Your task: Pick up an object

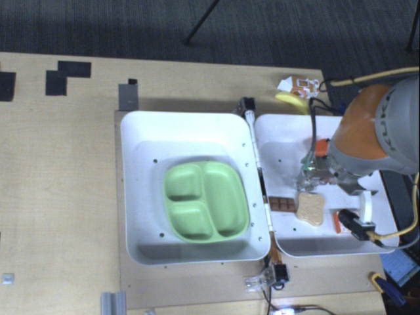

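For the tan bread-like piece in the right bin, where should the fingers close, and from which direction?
Probably across the narrower width of the tan bread-like piece, coming straight down from above. It lies flat on the floor of the right bin, so no edge is raised. The brown chocolate-like bar sits close on its left, leaving little finger room there. The gripper hangs just above it.

A pale green tray (205, 200) lies in a white bin (141, 176); beside it, a brown bar (282, 205) and tan slice (310, 209).
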You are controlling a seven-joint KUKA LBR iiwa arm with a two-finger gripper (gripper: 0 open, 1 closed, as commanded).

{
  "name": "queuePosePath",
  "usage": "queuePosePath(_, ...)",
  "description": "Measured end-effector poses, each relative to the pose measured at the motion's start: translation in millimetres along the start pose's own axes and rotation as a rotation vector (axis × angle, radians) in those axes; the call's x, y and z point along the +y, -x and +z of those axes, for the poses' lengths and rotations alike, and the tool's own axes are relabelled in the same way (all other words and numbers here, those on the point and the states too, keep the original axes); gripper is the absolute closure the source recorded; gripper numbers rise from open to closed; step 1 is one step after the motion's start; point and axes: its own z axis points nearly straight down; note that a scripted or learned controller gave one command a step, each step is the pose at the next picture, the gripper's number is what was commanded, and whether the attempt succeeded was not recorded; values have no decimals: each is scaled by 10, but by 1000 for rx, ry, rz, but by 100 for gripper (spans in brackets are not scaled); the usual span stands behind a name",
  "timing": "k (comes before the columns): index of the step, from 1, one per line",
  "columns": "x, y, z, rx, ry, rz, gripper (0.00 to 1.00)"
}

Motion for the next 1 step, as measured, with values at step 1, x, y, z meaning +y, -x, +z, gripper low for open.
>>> queuePosePath(1, -142, 1027, 107, -7, -3, 4, 100)
